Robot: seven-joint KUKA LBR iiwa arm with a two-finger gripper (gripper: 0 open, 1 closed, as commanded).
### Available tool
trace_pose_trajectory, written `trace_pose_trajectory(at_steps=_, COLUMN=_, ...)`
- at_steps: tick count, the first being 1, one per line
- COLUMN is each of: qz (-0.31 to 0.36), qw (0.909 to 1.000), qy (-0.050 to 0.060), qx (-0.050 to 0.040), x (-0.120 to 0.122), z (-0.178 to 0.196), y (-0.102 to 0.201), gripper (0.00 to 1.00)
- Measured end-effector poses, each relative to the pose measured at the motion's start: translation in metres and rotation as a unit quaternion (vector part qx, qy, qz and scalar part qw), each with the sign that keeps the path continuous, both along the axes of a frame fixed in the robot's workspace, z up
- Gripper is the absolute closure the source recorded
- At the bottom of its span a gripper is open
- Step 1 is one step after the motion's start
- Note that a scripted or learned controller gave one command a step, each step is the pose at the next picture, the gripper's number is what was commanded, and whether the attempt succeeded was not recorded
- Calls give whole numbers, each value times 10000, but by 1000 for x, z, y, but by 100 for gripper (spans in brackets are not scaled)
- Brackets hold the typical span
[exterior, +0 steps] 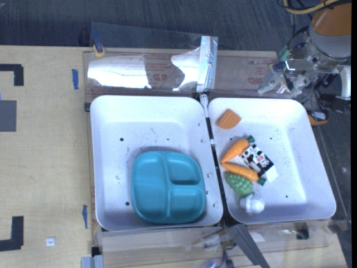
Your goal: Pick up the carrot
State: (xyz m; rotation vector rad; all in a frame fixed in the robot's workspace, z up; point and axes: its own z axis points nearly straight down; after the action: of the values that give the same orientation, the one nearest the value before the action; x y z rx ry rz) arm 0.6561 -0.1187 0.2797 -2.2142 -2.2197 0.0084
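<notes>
Bins: you have two shallow white bins side by side on the surface, left bin (106,116) and right bin (290,144).
Left bin: one teal divided tray (167,187).
Carrot: one carrot (234,149) in the right bin, near the dividing wall, tilted, touching the cow-patterned toy.
Others, right bin: one orange wedge (228,119), one black-and-white cow-patterned toy (256,159), a second orange vegetable (241,171), one green piece (240,184), one white object (254,205).
Gripper: you see the gripper (287,77) beyond the right bin's far edge, well apart from the carrot; whether its fingers are spread or pressed together, you cannot tell.
</notes>
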Motion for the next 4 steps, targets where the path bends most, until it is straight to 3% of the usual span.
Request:
trace_pose_trajectory(at_steps=1, qz=1284, qw=9917, qy=15, qx=16, x=-19, z=-101, y=67, gripper=0)
trace_pose_trajectory(at_steps=2, qz=2234, qw=9747, qy=-6, qx=15, x=9, z=-161, y=22, gripper=0)
trace_pose_trajectory(at_steps=3, qz=2389, qw=9710, qy=-62, qx=3, x=-54, z=-194, y=19, gripper=0)
trace_pose_trajectory(at_steps=4, qz=2392, qw=9710, qy=-68, qx=9, x=-53, z=-186, y=21, gripper=100)
